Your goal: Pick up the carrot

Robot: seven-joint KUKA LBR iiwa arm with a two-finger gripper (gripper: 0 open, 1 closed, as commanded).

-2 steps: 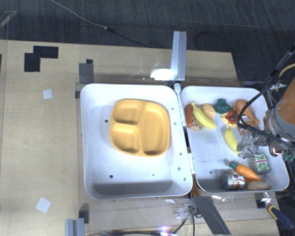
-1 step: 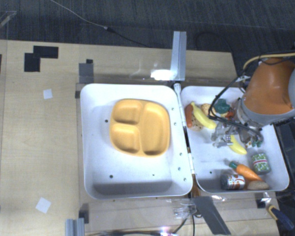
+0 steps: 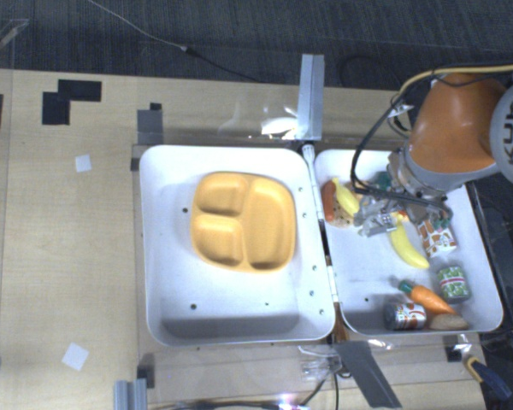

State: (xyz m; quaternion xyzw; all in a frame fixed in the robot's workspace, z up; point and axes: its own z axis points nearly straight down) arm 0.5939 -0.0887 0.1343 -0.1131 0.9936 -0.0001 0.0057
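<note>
The carrot [image 3: 429, 296], orange with a green top, lies near the front of the right bin [image 3: 359, 301], between a small can and a green-lidded jar. My gripper [image 3: 378, 221] hangs over the middle of the same bin, above and to the left of the carrot, well apart from it. It sits close to a yellow banana [image 3: 408, 246]. The arm's orange band and wrist cover the bin's back right part.
A yellow divided plate [image 3: 244, 220] lies in the left bin [image 3: 167, 297]. The right bin also holds a red-labelled can [image 3: 405, 316], a green-lidded jar [image 3: 452, 283], a small carton [image 3: 437, 238], a brownish item [image 3: 449, 321], and red and yellow food [image 3: 337, 202] by its left wall.
</note>
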